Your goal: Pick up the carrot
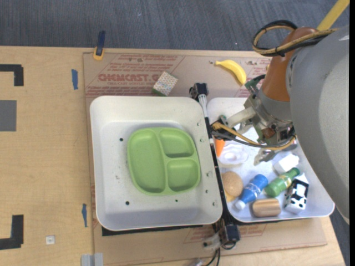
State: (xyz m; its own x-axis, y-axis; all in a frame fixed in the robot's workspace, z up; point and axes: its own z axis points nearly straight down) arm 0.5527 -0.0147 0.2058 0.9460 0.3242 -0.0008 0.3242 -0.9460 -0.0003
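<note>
The gripper point(256, 127) hangs over the upper part of the right bin point(324, 206), and I cannot tell its state under the wrist and cables. The carrot point(219, 146), an orange tip, lies just left of it against the bin's left wall. A clean pick probably needs a short move left, then a descent clear of that wall and the pale dish point(233, 157) beside it.

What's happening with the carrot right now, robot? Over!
Gripper low over right bin, finger state unclear. Carrot at bin's left edge, not held. Cables draped right beside it; white cup close by.
</note>
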